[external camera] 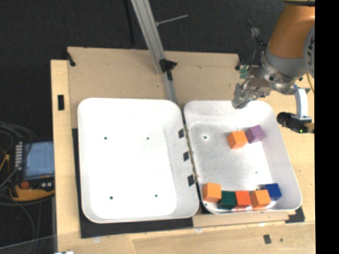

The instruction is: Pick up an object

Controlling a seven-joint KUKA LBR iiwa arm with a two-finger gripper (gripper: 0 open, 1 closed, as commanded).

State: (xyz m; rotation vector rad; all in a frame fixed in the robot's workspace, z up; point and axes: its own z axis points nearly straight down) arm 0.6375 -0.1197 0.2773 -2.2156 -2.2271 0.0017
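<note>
- A blue box [40,159] is lying off the bench's left edge, among cables.
- The left bin [130,157] is sitting on the bench [127,73], its right rim just beside the right bin.
- A metal rail [151,30] is slanting down from the top toward the gap between the two bins.
- The right bin [278,157] is holding seven blocks.
- An orange block [212,191] is lying at the left end of a row along the near wall, touching a green block [228,199].
- A second orange block [242,198] and a third orange block [260,198] are following in that row, with a blue block [273,190] closing it at the right.
- Farther back, an orange cube [237,139] is sitting mid-bin, touching a purple cube [255,134] on its right.
- The gripper [241,100] is hovering over the right bin's far rim, apart from the two cubes; I cannot tell whether its pincer is apart or together, and nothing is showing between its tips.
- The arm [288,33] is reaching in from the upper right.
</note>
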